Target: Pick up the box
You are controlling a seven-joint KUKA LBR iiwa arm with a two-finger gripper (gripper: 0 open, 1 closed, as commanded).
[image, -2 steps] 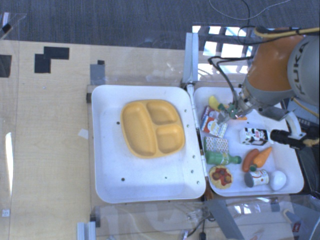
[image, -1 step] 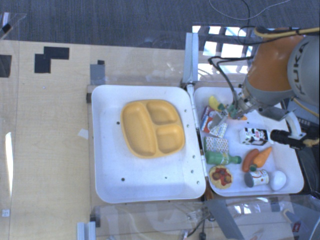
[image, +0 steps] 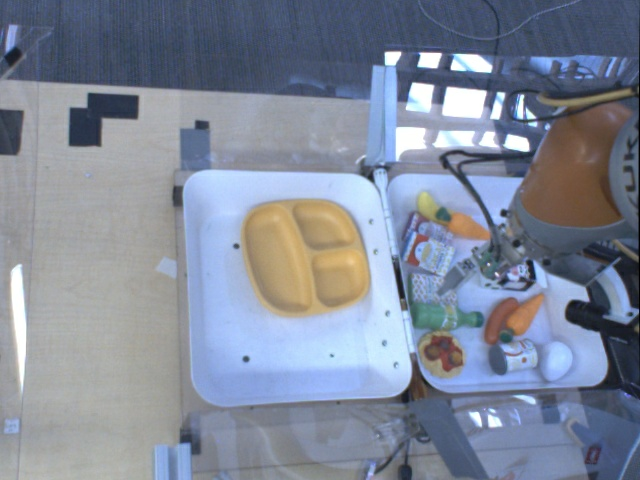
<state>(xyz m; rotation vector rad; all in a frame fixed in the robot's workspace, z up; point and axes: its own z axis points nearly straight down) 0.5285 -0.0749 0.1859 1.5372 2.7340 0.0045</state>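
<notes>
Left bin (image: 215, 298): smooth white plastic, rounded corners, holding a matte yellow three-compartment plate (image: 305, 255). Right bin (image: 596, 368): crowded. Box (image: 429, 247) near its left wall, flat, glossy red-and-white printed carton, lying slightly askew, touching a speckled packet (image: 427, 287) below. Further right, green bottle (image: 445, 317), orange carrots (image: 518, 315), white egg (image: 556, 360). Gripper (image: 490, 265) just right of box; pincer state: cannot tell.

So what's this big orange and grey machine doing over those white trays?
It's a robot arm meant to pick up a box. Its hand hangs low over the right bin, which is crowded with toy food, right beside the box near the bin's left side. Nothing shows between its fingers. The left bin holds just a yellow divided plate.
</notes>
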